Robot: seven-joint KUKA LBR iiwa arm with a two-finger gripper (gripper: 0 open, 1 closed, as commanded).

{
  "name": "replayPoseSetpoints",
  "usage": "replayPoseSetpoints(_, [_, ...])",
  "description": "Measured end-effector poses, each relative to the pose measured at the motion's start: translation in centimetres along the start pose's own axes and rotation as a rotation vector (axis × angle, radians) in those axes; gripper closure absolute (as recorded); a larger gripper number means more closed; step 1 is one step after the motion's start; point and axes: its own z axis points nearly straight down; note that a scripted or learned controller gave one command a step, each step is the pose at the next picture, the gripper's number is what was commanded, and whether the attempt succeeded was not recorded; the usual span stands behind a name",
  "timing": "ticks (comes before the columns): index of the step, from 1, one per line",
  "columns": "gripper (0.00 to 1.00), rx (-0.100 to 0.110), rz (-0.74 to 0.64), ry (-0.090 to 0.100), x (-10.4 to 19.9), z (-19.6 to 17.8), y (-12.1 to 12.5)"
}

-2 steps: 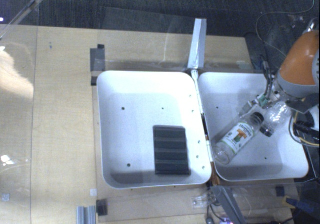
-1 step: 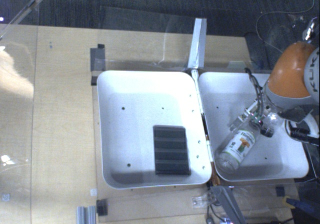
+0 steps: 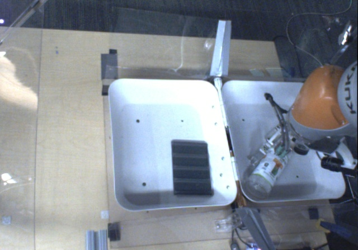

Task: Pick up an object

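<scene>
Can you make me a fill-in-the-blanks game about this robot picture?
1. The black ridged block lies in the ____ bin.
2. The robot arm has a band coloured ____.
3. The gripper hangs over the bin on the ____.
4. The clear bottle with the green label lies in the right bin, near its ____ wall.

Missing words: left; orange; right; front
</scene>
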Motion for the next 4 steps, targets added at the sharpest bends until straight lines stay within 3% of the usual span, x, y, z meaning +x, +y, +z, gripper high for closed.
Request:
replayPoseSetpoints(1, [1.0,-0.007,0.002,-0.005,-0.1,-1.2,0.3])
replayPoseSetpoints(2, [0.0,-0.007,0.002,-0.005,-0.1,-1.2,0.3])
replayPoseSetpoints(3, [0.0,0.0,0.016,0.0,3.5,0.0,1.0])
replayPoseSetpoints(4, [1.0,-0.008,0.016,-0.006,3.3,-1.3,1.4])
